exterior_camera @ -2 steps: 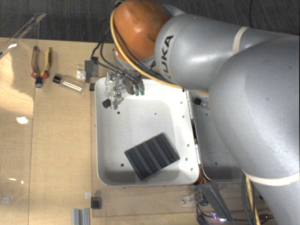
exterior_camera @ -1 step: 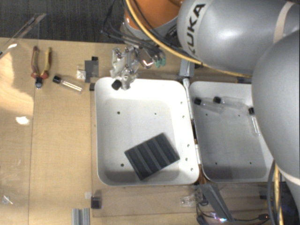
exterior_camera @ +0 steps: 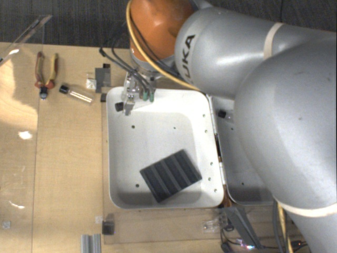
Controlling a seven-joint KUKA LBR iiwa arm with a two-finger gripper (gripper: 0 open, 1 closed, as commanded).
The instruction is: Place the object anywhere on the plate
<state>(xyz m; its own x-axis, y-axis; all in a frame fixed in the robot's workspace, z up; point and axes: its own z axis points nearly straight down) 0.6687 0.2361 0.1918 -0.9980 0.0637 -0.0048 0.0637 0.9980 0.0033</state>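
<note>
I hung over the far left corner of the left bin (exterior_camera: 206,121), my gripper (exterior_camera: 138,95) well apart from the dark ribbed slab (exterior_camera: 170,175) that lay flat and askew near the bin's near wall. I could not tell how my tips stood. To do the pickup well, I judged I should come down square across the slab's narrow width. It looked matte, grooved and rectangular; the bin was smooth white plastic.
</note>
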